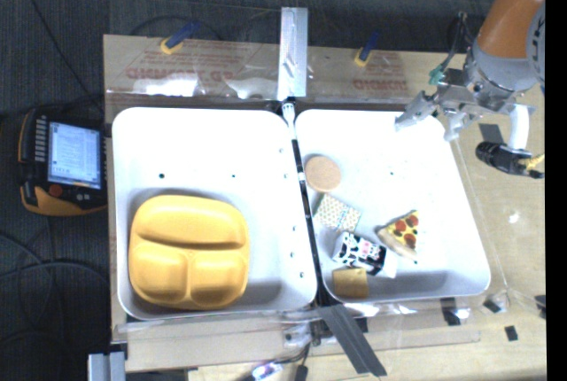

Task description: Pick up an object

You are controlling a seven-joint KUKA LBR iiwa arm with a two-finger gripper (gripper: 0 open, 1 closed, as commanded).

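The right bin holds several small things. A round tan disc lies near its left wall, with a pale patterned square just below it. A pizza-slice toy lies further right. A black-and-white patterned piece and a brown block sit at the front. A large yellow loaf-shaped thing fills the front of the left bin. My gripper hangs over the right bin's far right corner, open, with nothing between its fingers, well away from all the objects.
A handheld pendant with a lit screen lies left of the bins. A metal divider post stands behind the wall between the bins. Blue and yellow clips hold plastic sheeting at the back.
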